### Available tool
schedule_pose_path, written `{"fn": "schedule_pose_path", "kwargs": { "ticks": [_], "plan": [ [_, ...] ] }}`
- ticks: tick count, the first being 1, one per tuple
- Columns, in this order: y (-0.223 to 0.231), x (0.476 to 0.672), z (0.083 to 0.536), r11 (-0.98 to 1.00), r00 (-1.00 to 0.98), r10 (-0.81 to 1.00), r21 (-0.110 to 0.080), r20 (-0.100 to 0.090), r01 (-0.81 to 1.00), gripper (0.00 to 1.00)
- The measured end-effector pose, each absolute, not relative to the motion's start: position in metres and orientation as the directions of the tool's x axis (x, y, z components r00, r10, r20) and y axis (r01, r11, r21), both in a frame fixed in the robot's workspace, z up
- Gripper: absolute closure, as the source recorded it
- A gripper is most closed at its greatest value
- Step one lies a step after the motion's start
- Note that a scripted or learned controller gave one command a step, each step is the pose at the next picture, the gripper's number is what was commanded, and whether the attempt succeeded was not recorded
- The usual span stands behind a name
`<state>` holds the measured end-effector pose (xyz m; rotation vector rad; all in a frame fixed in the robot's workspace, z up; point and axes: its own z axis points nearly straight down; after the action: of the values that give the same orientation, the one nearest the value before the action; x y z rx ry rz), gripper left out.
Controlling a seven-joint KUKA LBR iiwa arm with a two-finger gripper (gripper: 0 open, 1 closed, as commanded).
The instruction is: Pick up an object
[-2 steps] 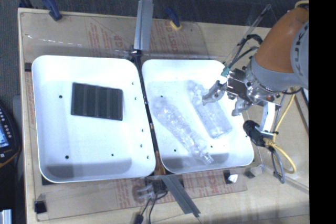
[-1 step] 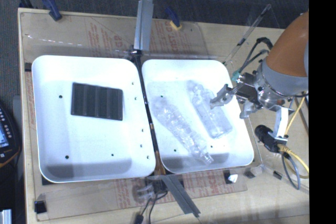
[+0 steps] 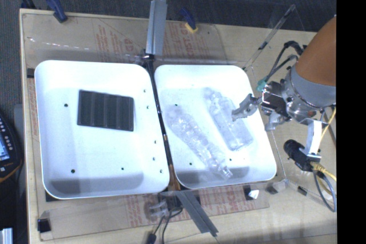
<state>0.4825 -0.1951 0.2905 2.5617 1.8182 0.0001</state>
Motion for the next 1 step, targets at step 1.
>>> {"fn": "schedule_pose_path", "kwargs": {
  "ticks": [1],
  "plan": [
    [-0.2013,0.4785,0.2997,-0.257,0.257,0.966,0.002,-0.002,0.966,0.00]
  ]
}}
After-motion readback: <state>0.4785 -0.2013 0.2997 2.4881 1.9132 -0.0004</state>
